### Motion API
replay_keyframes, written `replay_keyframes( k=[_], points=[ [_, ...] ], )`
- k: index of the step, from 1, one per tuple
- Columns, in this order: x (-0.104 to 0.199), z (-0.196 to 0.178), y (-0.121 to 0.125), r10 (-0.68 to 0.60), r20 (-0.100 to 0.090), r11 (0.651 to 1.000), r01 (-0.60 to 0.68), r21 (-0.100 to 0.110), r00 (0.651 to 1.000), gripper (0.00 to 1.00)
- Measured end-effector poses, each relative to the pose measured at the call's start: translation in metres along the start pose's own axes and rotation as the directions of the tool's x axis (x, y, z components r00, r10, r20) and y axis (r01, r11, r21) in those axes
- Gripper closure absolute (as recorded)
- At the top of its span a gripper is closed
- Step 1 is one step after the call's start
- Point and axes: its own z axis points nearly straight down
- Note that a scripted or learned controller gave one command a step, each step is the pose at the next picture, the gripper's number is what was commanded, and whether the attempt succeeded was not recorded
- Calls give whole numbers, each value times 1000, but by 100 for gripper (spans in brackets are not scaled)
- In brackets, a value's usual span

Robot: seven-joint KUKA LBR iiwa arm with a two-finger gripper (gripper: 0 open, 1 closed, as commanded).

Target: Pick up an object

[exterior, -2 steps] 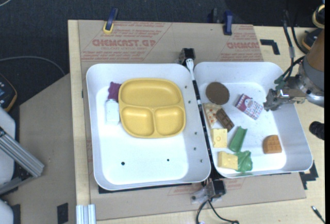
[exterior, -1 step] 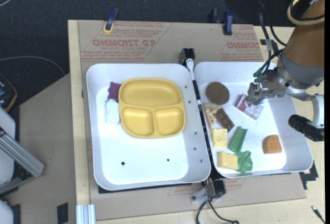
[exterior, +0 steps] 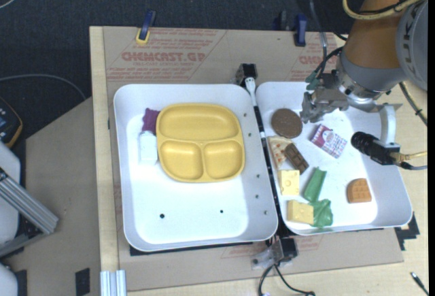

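- The brown round disc point(exterior: 287, 122) lies flat in the back-left part of the right bin point(exterior: 401, 201), just beside the gripper point(exterior: 313, 109) on the side toward the other bin; as one of the two nearest things, it looks a likely pick
- The pink-and-white packet point(exterior: 329, 140) is the other near candidate, lying tilted on the bin floor just in front of the gripper, toward the camera
- The gripper hangs over the back of the right bin between these two, with nothing seen in its grasp; whether it is apart or together cannot be told from this slanted view, nor how close it is to the bin floor
- By the look of it, nothing is lifted yet: every object rests in a bin, so the whole pick is left, namely settling over one thing, closing on it and raising it
- Farther out in the right bin are a dark brown bar point(exterior: 294, 156) lying against a pale cracker point(exterior: 276, 147), a yellow block point(exterior: 289, 182) touching a green piece point(exterior: 315, 184), a second yellow block point(exterior: 300, 211), and an orange-brown biscuit point(exterior: 358, 190) apart from the rest
- The left bin point(exterior: 129, 172) holds a yellow divided tray point(exterior: 200, 141), with a purple thing point(exterior: 149, 118) and a white bottle point(exterior: 147, 148) at its far edge, all well apart from the gripper
- Both bins sit side by side on the bench point(exterior: 109, 84)
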Motion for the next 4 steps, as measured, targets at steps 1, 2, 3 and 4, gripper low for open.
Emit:
replay_keyframes(
  k=[1, 2, 3, 4],
  points=[
    [32, 6, 16, 2, 0, 1000, -2, 1, 1000, 100],
    [21, 4, 4, 7, -1, 1000, -7, 8, 1000, 100],
    [26, -12, 9, 4, 0, 1000, -4, 0, 1000, 100],
    [30, 10, 9, 4, -1, 1000, -4, 10, 1000, 100]
  ],
)
